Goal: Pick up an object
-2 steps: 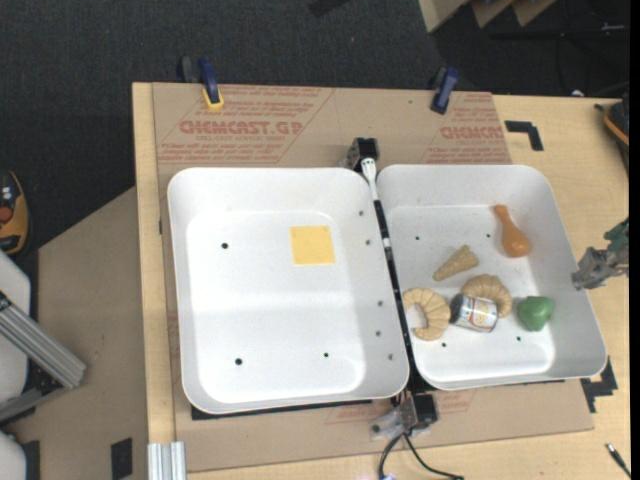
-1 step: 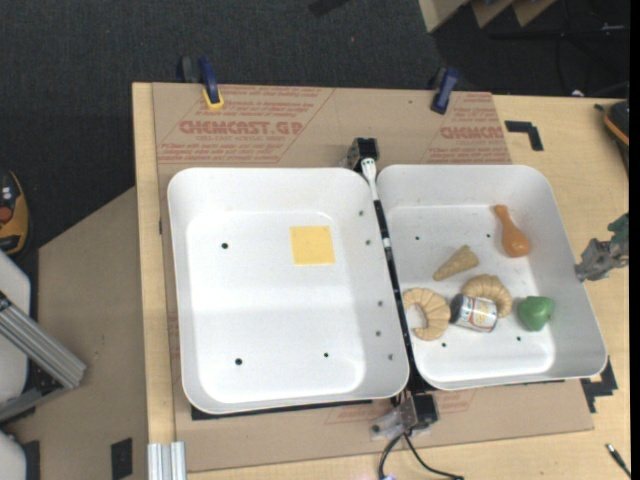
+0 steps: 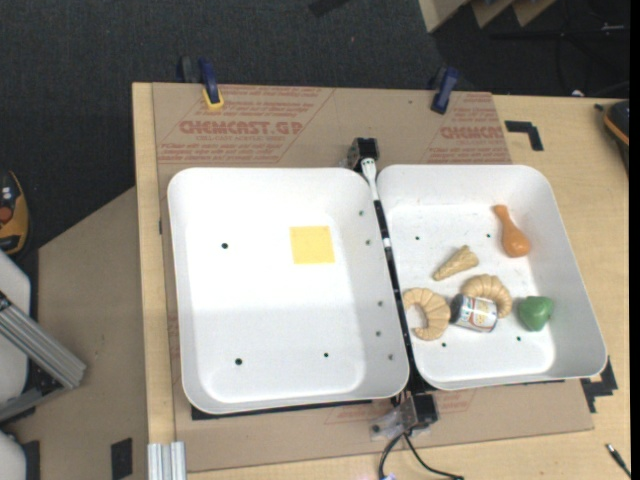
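Viewed from above, at the right edge where I reach in: a small dark shape with an orange rim (image 3: 621, 120), cut off by the frame's border. I cannot tell whether it is a piece of my own arm, since too little of it shows and it is too small to read.

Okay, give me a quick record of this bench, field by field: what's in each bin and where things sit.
left bin: one flat yellow square, lying near the middle, toward the far side
right bin: five items
orange drumstick-shaped piece: far right part, apart from the rest
tan cone-shaped piece: centre
curled croissant: near the bins' shared edge
small can: on its side, touching the curled croissant
second croissant: just behind the can
green piece: right of the can
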Tool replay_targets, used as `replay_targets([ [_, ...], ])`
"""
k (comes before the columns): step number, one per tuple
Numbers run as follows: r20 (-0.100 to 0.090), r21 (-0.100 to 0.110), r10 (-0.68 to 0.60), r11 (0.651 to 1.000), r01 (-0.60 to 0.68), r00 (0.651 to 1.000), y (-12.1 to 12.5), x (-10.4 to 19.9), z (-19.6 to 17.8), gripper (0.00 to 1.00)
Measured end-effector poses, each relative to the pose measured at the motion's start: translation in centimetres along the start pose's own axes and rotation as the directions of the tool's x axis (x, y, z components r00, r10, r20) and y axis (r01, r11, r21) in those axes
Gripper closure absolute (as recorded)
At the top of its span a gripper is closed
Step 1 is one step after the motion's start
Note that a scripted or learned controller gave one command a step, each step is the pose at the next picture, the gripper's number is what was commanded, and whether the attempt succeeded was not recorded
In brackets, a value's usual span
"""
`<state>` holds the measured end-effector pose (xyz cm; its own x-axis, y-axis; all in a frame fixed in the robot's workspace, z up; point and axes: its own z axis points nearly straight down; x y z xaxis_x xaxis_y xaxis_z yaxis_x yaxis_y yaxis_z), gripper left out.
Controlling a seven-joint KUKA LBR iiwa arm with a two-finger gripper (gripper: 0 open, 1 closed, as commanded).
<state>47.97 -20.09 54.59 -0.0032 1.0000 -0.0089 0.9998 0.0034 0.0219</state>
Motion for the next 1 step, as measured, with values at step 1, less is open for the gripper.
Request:
replay_targets([
  [1, -0.013, 0.033, -0.003, 0.999, 0.003, 1.000, 2.47, 6.19, 13.38, 1.00],
])
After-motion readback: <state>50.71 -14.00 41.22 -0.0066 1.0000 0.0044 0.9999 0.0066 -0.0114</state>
